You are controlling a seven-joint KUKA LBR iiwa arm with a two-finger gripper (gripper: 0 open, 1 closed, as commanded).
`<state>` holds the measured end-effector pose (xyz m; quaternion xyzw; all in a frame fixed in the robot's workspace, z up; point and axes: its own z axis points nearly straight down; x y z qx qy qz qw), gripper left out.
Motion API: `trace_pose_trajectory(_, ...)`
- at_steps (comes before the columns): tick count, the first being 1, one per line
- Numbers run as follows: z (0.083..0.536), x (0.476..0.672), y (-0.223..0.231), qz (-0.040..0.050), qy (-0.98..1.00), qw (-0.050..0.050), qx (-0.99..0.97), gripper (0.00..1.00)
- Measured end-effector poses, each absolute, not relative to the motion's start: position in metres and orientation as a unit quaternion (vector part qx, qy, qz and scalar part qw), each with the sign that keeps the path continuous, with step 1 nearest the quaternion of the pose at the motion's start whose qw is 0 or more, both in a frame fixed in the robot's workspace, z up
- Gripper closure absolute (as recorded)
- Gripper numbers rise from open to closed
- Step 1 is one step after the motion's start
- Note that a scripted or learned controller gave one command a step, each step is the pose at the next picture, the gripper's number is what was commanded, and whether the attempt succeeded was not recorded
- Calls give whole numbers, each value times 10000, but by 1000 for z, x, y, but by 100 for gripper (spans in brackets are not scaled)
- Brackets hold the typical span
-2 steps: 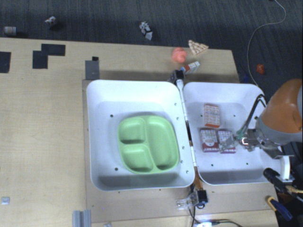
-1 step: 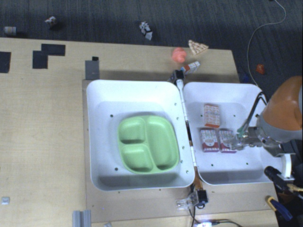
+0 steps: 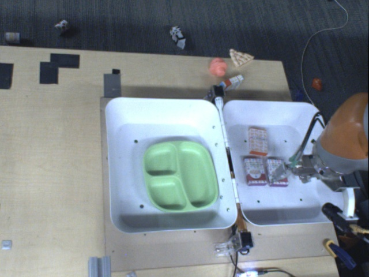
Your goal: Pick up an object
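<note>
In the right bin (image 3: 300, 206) lie three small red-and-white packets: one upper packet (image 3: 258, 140), a lower-left packet (image 3: 254, 171) and a lower-right packet (image 3: 277, 172). My gripper (image 3: 295, 169) reaches in from the right, low over the bin, its tip just beside the right edge of the lower-right packet. The grey arm with its orange band (image 3: 347, 133) covers the bin's right side. Nothing is visibly held.
The left bin (image 3: 121, 154) holds a green divided tray (image 3: 180, 175). On the bench behind the bins lie a pink ball (image 3: 218, 67), a pizza-slice toy (image 3: 240, 57) and a small tube (image 3: 230, 83). Cables run along the bench's front edge.
</note>
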<state>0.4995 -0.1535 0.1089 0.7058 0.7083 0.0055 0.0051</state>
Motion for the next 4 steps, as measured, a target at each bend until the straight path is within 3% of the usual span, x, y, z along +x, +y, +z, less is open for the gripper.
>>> trace_pose_trajectory(1,119,501,-153,67,7086,65,7055,100)
trace_pose_trajectory(2,119,501,-153,66,7089,65,7053,0)
trace_pose_trajectory(3,130,502,-152,79,7093,79,7048,100)
trace_pose_trajectory(4,130,502,-152,79,7094,77,7047,0)
